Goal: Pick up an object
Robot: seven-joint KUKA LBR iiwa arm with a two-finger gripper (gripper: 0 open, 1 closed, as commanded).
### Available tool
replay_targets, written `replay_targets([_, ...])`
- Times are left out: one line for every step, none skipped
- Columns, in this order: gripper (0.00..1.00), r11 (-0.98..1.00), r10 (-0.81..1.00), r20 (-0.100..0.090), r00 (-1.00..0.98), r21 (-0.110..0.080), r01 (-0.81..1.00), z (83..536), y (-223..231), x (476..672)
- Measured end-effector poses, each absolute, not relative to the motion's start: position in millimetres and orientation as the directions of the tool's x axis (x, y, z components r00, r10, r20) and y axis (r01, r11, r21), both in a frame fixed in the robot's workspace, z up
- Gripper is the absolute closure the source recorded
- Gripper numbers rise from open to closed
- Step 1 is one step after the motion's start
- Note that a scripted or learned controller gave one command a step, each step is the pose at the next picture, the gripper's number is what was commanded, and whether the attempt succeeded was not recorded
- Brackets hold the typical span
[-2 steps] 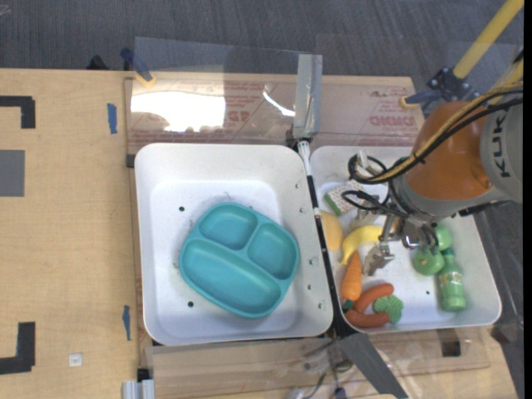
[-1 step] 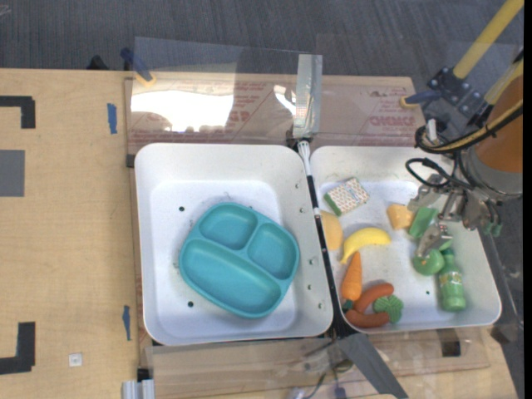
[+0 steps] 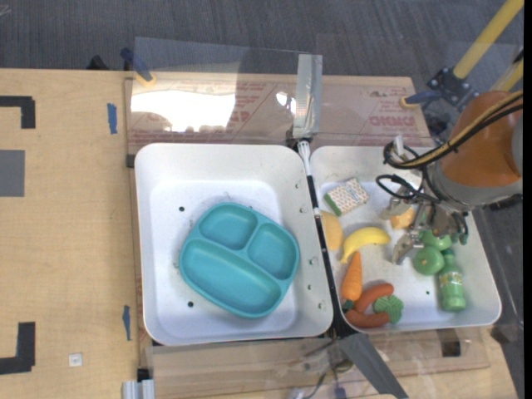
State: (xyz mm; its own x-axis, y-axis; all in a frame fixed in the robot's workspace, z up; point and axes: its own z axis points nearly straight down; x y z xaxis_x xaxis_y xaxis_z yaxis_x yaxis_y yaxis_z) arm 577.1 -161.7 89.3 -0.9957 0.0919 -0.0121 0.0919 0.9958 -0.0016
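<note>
Reaching in from the right, the arm [image 3: 486,152] has its tool [image 3: 420,238] low over the right bin [image 3: 490,302], right among the toy food. Whether the tool is spread or closed cannot be told from this slant; the metal parts blur into the clutter, and nothing can be seen gripped.

Just beside the tool, touching or nearly so, lies a green apple-like toy [image 3: 429,258], with a small green bottle [image 3: 451,291] below it. A pale yellow piece [image 3: 403,218] sits just left of the tool, partly hidden. Further left are a banana [image 3: 364,240], a carrot [image 3: 352,277], a red sausage [image 3: 371,296] with a broccoli piece [image 3: 389,307] against it, and a checked green-and-white packet [image 3: 347,196] toward the bin's back. A yellow piece [image 3: 332,231] leans at the dividing wall. The left bin [image 3: 158,223] holds a teal divided plate [image 3: 240,258], well apart from the tool.

The likeliest target is the green toy. Its round, smooth form could squirt sideways as the tool closes, especially if contact is off-centre. The crowding is the other hazard: the tool could land on the bottle or the yellow piece, wedge two things at once, or push the toy against the bin wall and close on nothing.
</note>
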Motion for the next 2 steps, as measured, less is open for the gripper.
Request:
replay_targets([0.00, 0.979, 0.202, -0.012, -0.979, 0.003, 0.202, 90, -97, 585.7])
replay_targets([1.00, 0.980, 0.201, -0.029, -0.979, 0.003, 0.201, 103, -97, 589.9])
